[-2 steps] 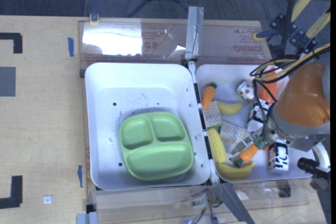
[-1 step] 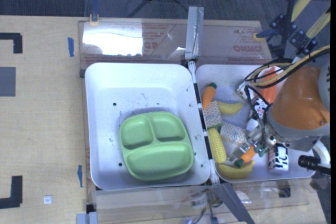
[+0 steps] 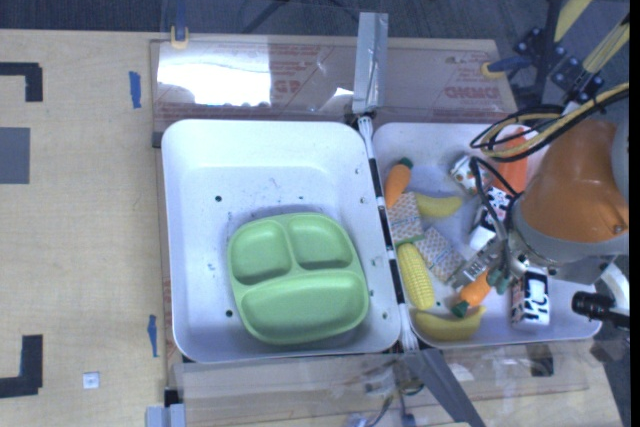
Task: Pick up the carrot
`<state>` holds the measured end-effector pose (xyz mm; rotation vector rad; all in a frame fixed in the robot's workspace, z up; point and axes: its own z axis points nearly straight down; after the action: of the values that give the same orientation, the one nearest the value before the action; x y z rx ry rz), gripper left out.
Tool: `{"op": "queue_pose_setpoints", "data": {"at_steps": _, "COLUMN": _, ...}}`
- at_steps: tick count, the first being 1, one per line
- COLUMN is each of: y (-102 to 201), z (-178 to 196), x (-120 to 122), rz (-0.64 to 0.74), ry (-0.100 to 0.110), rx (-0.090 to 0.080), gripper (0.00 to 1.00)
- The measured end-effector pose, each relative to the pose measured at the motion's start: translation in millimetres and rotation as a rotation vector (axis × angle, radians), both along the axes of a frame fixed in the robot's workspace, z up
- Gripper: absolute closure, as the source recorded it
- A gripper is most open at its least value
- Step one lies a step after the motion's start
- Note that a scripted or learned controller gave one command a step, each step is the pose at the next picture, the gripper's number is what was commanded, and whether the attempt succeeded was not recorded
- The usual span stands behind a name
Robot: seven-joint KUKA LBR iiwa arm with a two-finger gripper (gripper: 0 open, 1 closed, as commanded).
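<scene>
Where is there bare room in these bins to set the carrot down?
The left bin has bare floor behind the green divided plate, toward its back wall, and a strip along its left side. The right bin is crowded: carrots, bananas, corn and the gripper fill it.

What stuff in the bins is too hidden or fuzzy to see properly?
- Claw, camera view: dark and tangled with cables under the arm; its grip is unreadable.
- Small carrot: its upper end sits under the claw, so contact is unclear.
- Right bin: its right part is covered by the arm's orange band.
- Black-and-white item: too small to identify.
- Upper carrot: plain to see.
</scene>
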<state>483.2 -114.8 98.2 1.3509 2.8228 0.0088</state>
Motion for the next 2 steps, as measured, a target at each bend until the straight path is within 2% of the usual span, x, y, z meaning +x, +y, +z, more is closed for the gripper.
{"op": "queue_pose_setpoints", "data": {"at_steps": 1, "y": 68.7, "z": 86.9, "x": 81.5, "rz": -0.110, "ry": 0.010, "rx": 0.001, "gripper": 1.00}}
{"op": "queue_pose_setpoints", "data": {"at_steps": 2, "y": 68.7, "z": 86.8, "x": 81.4, "rz": -0.110, "ry": 0.011, "rx": 0.001, "gripper": 0.00}}
